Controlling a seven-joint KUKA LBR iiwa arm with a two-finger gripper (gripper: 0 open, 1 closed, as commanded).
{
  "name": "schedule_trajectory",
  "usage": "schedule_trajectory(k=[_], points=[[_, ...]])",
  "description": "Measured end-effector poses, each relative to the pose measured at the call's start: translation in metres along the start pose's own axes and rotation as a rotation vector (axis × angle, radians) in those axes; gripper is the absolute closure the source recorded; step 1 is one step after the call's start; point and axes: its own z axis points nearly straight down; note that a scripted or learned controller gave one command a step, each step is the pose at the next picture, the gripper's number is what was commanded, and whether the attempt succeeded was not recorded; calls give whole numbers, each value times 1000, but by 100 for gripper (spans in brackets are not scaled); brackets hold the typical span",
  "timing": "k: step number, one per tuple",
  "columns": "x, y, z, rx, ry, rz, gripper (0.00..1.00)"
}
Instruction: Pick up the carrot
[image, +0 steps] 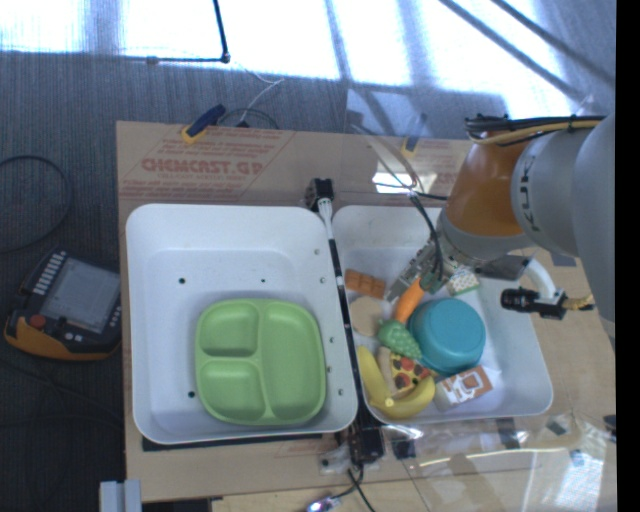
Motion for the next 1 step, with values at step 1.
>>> schedule_trajectory(k=[1], points=[[47, 113, -83, 9, 16, 201, 100]])
